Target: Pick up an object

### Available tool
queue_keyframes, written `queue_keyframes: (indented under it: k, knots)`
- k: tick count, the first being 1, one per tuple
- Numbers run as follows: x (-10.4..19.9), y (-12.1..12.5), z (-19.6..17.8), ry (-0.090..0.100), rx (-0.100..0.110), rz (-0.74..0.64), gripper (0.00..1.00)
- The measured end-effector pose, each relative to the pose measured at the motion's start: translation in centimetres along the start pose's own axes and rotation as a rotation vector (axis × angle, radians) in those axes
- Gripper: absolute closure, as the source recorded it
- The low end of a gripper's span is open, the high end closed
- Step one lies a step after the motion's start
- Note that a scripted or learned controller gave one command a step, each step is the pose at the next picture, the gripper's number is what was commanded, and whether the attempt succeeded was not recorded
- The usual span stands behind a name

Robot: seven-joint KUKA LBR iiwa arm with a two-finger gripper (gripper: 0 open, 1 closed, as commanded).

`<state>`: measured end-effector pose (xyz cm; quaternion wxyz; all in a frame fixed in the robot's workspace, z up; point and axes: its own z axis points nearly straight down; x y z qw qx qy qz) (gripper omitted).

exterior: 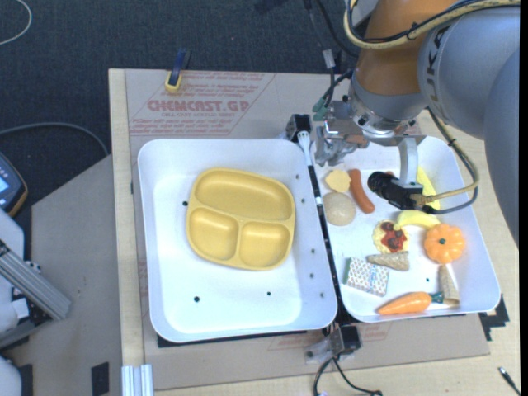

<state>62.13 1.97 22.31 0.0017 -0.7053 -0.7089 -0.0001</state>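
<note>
One pale yellow wedge (337, 180) lies in the right bin (480, 277), near its far left corner and close to the wall shared with the left bin. The gripper (332, 148) sits just beyond the wedge, over that same corner, and nothing can be seen held in it. Whether the claw is apart or together cannot be told from this angle.

An orange-red sausage (360, 190) lies just right of the wedge, almost touching it. A round beige bun (339, 209) rests directly in front of the wedge, against the dividing wall. These two hem the wedge in on two sides.

Farther out, a banana (417, 219) lies near the bin's middle, with a small pizza slice (391, 238) just in front of it and an orange pumpkin (445, 243) to the right. A brown cone (388, 261) lies below the pizza slice, and a patterned packet (367, 276) sits beside it. A carrot (406, 304) lies along the near wall, and a second cone (450, 283) stands near its green tip.

The left bin (153, 221) holds a yellow divided plate (241, 219) with three compartments, lying flat near the bin's middle.
</note>
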Motion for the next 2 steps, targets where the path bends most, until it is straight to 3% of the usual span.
queue_keyframes:
  k: [1,2]
  knots:
    - [3.66,-0.63,-1.02,-0.002,-0.004,0.002,1.00]
    - [3.65,-1.03,-1.00,-0.002,0.000,0.005,1.00]
